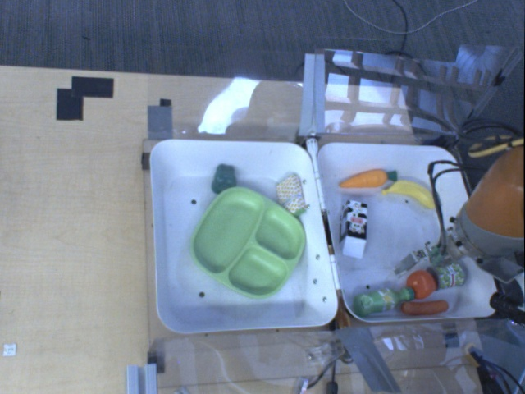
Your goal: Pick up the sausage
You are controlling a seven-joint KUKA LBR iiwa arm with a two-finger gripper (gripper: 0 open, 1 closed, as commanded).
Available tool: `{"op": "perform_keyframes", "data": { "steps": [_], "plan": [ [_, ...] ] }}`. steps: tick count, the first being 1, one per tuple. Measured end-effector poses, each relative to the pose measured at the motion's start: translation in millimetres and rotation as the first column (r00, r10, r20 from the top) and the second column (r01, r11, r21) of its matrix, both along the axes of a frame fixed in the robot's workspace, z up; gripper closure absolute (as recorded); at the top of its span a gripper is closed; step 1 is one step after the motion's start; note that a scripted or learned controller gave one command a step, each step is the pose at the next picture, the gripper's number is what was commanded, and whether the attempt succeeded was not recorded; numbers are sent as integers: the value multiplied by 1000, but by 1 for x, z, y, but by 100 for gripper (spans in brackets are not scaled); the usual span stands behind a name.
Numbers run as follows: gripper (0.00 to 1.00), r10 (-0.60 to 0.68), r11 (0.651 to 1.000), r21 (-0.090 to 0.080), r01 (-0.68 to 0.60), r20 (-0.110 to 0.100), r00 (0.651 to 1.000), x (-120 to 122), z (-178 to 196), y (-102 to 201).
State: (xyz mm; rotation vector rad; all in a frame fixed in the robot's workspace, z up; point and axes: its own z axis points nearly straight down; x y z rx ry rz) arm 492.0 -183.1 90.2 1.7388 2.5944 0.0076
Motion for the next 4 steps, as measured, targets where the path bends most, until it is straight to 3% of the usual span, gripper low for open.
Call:
{"op": "perform_keyframes", "data": {
  "steps": [1,2,3,4],
  "plan": [
    [100,0,1000,2,0,3,1000,2,12,1],
    [100,3,1000,2,-3,-6,1000,5,0,6],
    [0,3,1000,0,-3,-1,1000,6,0,5],
    [0,49,999,1,-49,0,999,1,0,3]
  ]
}}
